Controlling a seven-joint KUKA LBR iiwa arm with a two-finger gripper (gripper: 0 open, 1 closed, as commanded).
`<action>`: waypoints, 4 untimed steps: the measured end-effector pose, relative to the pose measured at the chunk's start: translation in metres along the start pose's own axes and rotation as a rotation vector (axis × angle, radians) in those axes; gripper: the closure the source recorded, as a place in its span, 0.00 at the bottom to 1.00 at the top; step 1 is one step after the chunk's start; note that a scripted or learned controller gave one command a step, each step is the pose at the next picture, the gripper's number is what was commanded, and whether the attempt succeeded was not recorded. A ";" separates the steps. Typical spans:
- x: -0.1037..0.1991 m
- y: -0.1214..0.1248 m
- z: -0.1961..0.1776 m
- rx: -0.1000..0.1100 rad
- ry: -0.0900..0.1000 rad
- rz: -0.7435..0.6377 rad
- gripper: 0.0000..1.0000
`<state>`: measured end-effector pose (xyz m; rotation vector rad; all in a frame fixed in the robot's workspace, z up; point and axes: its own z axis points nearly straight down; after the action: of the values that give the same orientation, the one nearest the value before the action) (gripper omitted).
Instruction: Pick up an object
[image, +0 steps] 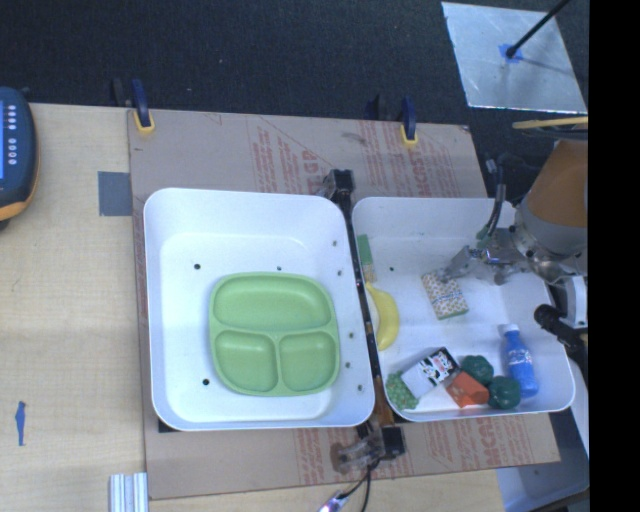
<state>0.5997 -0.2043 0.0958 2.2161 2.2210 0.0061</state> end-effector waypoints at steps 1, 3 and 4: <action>-0.009 -0.072 -0.001 -0.003 -0.004 0.000 0.00; 0.075 -0.018 -0.131 -0.005 0.002 -0.008 0.00; -0.012 -0.087 -0.076 0.016 -0.003 0.006 0.00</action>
<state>0.5118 -0.2162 0.1711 2.2297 2.2206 -0.0149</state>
